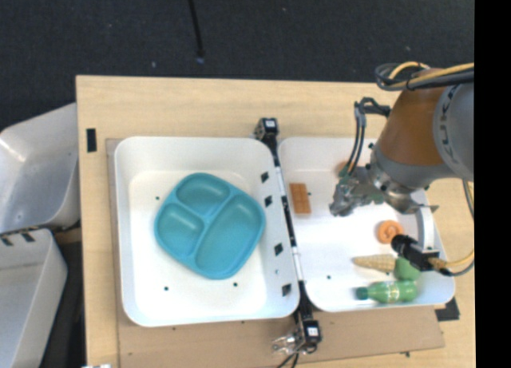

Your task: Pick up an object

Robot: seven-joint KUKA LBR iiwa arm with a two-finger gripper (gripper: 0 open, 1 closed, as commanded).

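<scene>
Two white bins on a wooden bench (184, 107).
My gripper (345, 199) hovers in the right bin (319, 278); jaw state unclear.

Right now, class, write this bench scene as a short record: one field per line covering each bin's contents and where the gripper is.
left bin: one blue divided plate, lying flat near the middle
right bin: brown block near the divider; orange piece; cream cone; green bottle lying on its side at the near edge
gripper: over the right bin, right of the brown block
arm: reaches in from the right
fingers: cannot tell
</scene>
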